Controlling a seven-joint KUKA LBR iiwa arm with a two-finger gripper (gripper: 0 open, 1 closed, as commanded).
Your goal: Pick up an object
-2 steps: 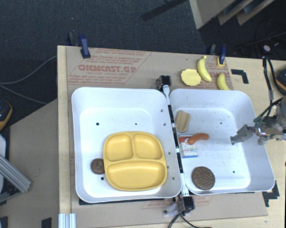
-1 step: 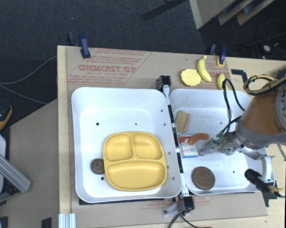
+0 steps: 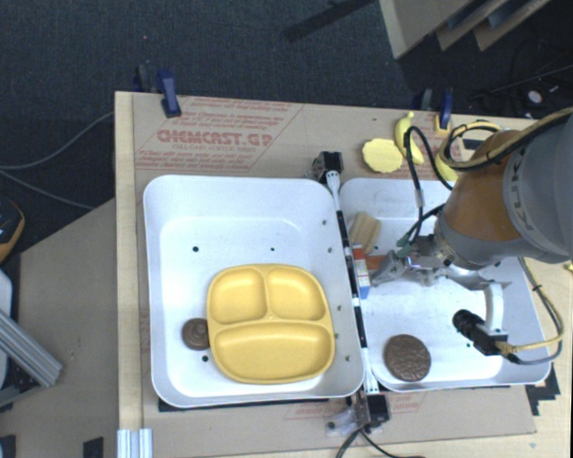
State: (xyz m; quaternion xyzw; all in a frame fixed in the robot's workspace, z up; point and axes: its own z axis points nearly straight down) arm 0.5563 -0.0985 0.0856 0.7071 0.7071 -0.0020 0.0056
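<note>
A yellow divided plate [image 3: 267, 321] lies in the left bin [image 3: 175, 210], with a small brown round piece [image 3: 196, 334] touching its left edge. In the right bin [image 3: 450, 370] a brown cookie-like disc [image 3: 408, 356] rests near the front wall. A brush with a tan head and a red and blue handle [image 3: 362, 247] lies along that bin's left wall. My gripper [image 3: 395, 265] reaches down in the right bin just right of the brush handle. The arm's wrist covers the middle of that bin.
A yellow lump [image 3: 383, 155] sits on the bench behind the right bin, beside yellow and black cables [image 3: 430, 149]. A black divider clamp [image 3: 327, 165] stands between the bins at the back. Blue clamps [image 3: 166, 91] hold the bench's rear edge.
</note>
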